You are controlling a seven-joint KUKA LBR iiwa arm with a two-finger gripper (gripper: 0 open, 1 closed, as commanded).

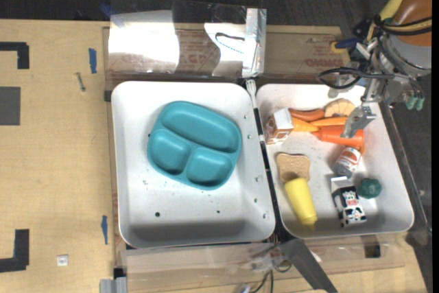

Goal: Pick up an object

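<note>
The arm enters from the upper right of the frame, its orange band at the corner, and the gripper (359, 121) hangs over the upper right part of the right bin (401, 178). Whether its tips are apart or together cannot be told at this size and angle, and nothing can be seen held between them.

Directly at the gripper lies an orange carrot-shaped piece (336, 135), running left to right in the upper middle of that bin; the gripper's tip overlaps its right end in the picture, though contact cannot be confirmed. Just above it sits a second orange piece (306, 114) next to a pale round slice (340, 107). To the left of these, near the bin's left wall, stands a small brown and white carton (279, 125). Just below the gripper is a small red and white can (348, 160), lying tilted.

Lower in the frame, a slice of toast (293, 164) touches the top of a yellow cylinder (301, 200). To the right of those are a black and white box (350, 204) and a dark green ball (370, 187), close together and well below the gripper.

The left bin (130, 147) holds a teal divided tray (195, 143), well apart from the gripper.
</note>
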